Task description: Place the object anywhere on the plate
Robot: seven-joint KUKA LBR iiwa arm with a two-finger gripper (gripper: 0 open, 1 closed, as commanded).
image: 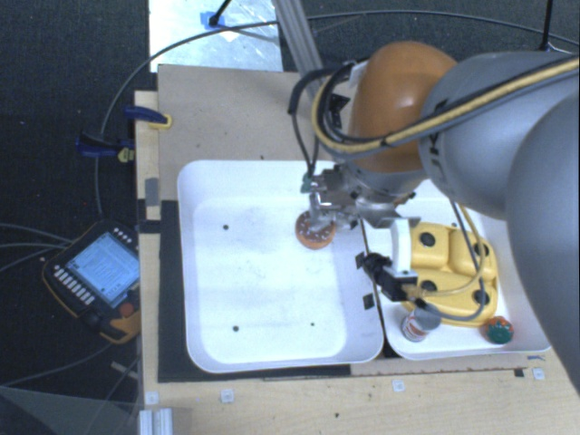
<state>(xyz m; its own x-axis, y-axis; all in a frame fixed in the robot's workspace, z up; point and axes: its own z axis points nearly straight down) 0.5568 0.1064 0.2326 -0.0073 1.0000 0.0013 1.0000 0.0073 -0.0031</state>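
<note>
The gripper (319, 214) hung over the right part of the left bin (208, 333), and a small round brown object (314, 234) sat right under its tip, touching or nearly so. How far the gripper stood open, or whether it gripped the object, could not be told. The object looked round, with no clear long axis or heading. To the gripper's right, in the other bin (453, 350), lay a yellow plate (435, 247), a small can (415, 326) and a green ball (497, 333).
</note>
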